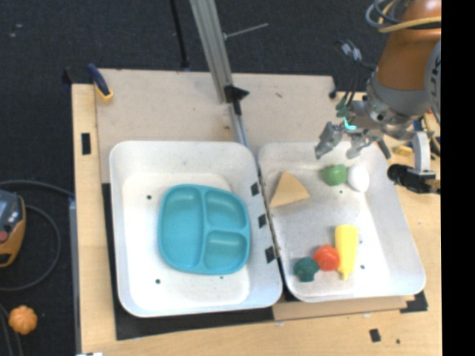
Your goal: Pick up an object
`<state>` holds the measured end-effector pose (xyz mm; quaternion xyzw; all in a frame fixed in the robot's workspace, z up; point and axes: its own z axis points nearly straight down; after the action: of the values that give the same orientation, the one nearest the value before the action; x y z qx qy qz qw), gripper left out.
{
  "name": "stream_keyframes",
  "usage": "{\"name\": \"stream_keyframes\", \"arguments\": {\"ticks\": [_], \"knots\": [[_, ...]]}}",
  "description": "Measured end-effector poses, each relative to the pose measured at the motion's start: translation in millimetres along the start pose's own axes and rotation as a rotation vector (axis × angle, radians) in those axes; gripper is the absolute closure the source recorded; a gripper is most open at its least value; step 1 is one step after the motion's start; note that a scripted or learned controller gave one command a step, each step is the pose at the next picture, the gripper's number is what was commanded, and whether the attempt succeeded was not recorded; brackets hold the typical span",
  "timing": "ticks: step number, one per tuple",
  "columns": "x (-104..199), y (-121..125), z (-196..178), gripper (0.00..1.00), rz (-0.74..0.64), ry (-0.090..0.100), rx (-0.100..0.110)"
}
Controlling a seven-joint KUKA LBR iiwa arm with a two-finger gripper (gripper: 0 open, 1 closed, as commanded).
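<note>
Two shallow white bins sit side by side on the bench. The left bin holds one thing, a teal divided plate with three compartments. The right bin holds six: a tan wedge close against the bin's left wall, a green round piece and a white egg-shaped piece just beside each other near its far edge, and along its near edge a dark green piece, a red-orange tomato-like piece and a yellow corn-like piece, the three bunched together and touching.

The gripper hangs over the right bin's far edge, just above the green piece and the white one. Its two fingers are spread apart with nothing between them; neither piece is clasped.

Outside the bins, one small orange ball lies off the bench, well to the left of the left bin. No lettering or brand can be read anywhere.
</note>
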<state>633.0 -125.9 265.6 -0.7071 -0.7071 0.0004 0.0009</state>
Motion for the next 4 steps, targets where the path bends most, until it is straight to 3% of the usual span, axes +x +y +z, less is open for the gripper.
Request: {"name": "stream_keyframes", "arguments": {"ticks": [1,3,4], "knots": [[0.0,0.8,-1.6,0.00,0.000,0.000,-0.003],[0.9,-0.7,121.5,0.00,0.000,-0.002,0.001],[0.7,2.2,161.1,0.00,0.001,0.002,-0.007]]}}
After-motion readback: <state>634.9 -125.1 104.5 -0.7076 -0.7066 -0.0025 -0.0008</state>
